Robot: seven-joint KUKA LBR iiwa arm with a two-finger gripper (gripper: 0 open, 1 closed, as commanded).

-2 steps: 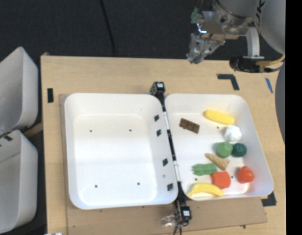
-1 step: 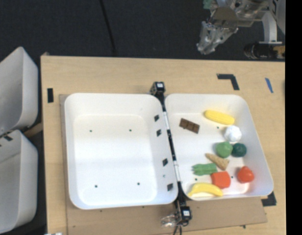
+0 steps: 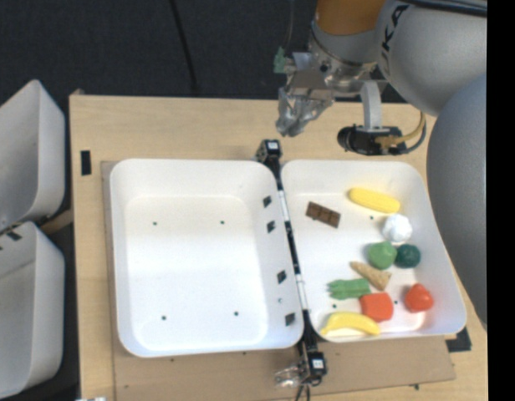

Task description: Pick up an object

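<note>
The gripper [image 3: 293, 122] hangs above the far rim of the bench [image 3: 178, 111], behind the seam where the two bins meet. Its fingers point down and left; from where I stand they read as one grey cluster, and I cannot tell whether they are parted or closed. Nothing is visible between them.

Behind it, the grey arm with its orange band [image 3: 345, 7] comes in from the right, well above the bins.

All candidate objects lie in the right bin [image 3: 312, 174]. A brown block [image 3: 323, 215] lies nearest the gripper, apart from the rest. A yellow piece [image 3: 374, 199] sits by the far wall, a white ball [image 3: 397, 228] just beside it. Farther forward are a green lump [image 3: 380, 255] touching a darker green ball [image 3: 407, 256], a tan wedge [image 3: 371, 275], a green figure [image 3: 349, 288], an orange block [image 3: 376, 307], a red piece [image 3: 418, 297] and a banana [image 3: 349, 325] against the near wall.

Assessment: the pick has not begun; this is the approach stage. The next move calls for travel over the right bin, then descent onto a single item. The brown block, standing clear, looks the easiest; the crowded cluster risks a poor grasp.
</note>
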